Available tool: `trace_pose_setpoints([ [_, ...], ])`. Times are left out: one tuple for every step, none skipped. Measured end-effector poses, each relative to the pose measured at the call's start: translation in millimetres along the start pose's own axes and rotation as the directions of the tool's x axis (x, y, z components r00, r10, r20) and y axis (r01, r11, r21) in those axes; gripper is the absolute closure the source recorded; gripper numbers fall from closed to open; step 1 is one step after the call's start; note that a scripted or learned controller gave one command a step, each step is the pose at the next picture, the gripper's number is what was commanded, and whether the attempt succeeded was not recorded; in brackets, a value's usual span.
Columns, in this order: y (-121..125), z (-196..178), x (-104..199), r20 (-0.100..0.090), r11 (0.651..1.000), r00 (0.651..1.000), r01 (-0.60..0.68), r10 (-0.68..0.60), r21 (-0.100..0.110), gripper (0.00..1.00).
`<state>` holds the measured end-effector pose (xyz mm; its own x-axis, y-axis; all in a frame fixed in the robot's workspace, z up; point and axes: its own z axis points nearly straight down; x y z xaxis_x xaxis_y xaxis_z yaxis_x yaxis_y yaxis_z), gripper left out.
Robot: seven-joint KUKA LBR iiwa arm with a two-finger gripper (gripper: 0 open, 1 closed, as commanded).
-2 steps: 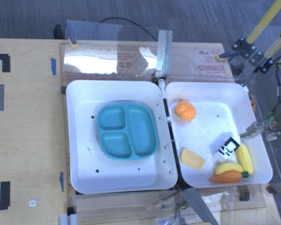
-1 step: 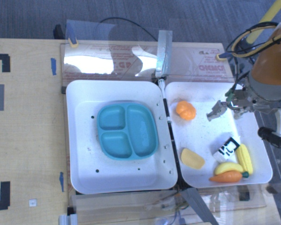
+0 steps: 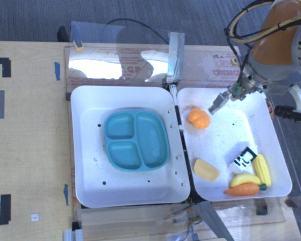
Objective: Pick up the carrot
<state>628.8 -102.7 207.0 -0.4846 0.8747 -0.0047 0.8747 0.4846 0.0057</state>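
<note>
**Fingers unclear above the right bin, carrot at its lower edge**

Fingertips cannot be made out well enough to judge how far apart they stand; the gripper [image 3: 216,104] shows as a thin grey point slanting down and to the left from the arm [image 3: 271,44], and nothing can be seen between its fingers. It hangs over the upper part of the right bin [image 3: 276,134], just to the upper right of an orange ball-like fruit [image 3: 198,118], apparently apart from it.

Around the bins lies a pale wooden bench [image 3: 25,149] with black corner marks and bits of blue tape on the left side of the frame. Grey carpet-like floor [image 3: 140,4] fills the top of the frame. A clear plastic sheet [image 3: 120,64] with glare runs behind both bins, and a black cable [image 3: 135,24] loops over it.

In the left bin [image 3: 85,109], a blue divided plate [image 3: 137,139] with three compartments sits near the centre.

Down in the right bin, the carrot [image 3: 245,189] lies on its side at the lower right, close to the bottom rim. Yellow bananas [image 3: 256,173] lie touching it just above. A small black-and-white block [image 3: 244,157] sits just above the bananas. A pale yellow wedge [image 3: 206,169] lies near the lower left of this bin, apart from the carrot.
</note>
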Motion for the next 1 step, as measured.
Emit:
trace_pose_setpoints([
  [33.5, 21.5, 39.6, -0.008, 0.926, 0.926, 0.378, -0.378, 0.003, 0.0],
])
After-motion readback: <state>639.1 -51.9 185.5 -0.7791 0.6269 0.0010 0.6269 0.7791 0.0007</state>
